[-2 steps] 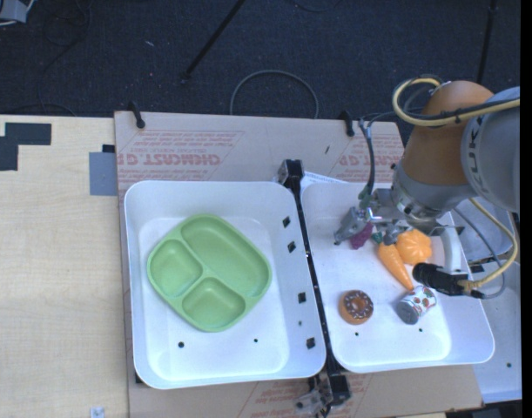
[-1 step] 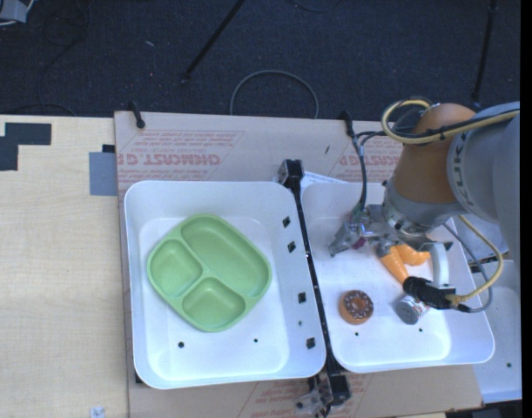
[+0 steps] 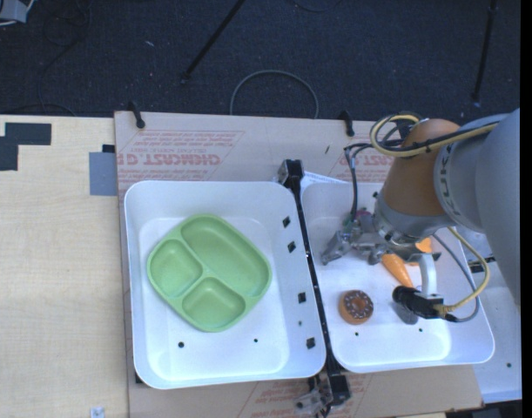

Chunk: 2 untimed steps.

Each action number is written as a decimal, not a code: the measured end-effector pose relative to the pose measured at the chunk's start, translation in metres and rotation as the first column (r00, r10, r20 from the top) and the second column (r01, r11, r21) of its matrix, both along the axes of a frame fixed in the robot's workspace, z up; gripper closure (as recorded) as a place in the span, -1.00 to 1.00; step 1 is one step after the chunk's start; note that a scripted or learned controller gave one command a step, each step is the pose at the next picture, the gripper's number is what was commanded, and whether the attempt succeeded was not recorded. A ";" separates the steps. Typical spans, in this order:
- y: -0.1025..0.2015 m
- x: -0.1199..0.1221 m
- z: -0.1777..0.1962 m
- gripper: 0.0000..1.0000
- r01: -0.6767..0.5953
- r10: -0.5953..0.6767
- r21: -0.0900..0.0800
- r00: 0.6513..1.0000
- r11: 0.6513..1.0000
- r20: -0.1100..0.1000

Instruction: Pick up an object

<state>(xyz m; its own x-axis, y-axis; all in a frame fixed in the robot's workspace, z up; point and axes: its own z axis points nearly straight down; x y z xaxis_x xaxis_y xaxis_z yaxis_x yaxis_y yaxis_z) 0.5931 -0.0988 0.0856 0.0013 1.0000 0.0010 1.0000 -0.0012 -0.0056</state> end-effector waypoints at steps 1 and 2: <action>-0.001 0.000 0.012 1.00 0.005 -0.005 0.000 1.000 1.000 0.000; -0.001 0.004 0.075 1.00 -0.003 0.003 -0.001 1.000 1.000 0.008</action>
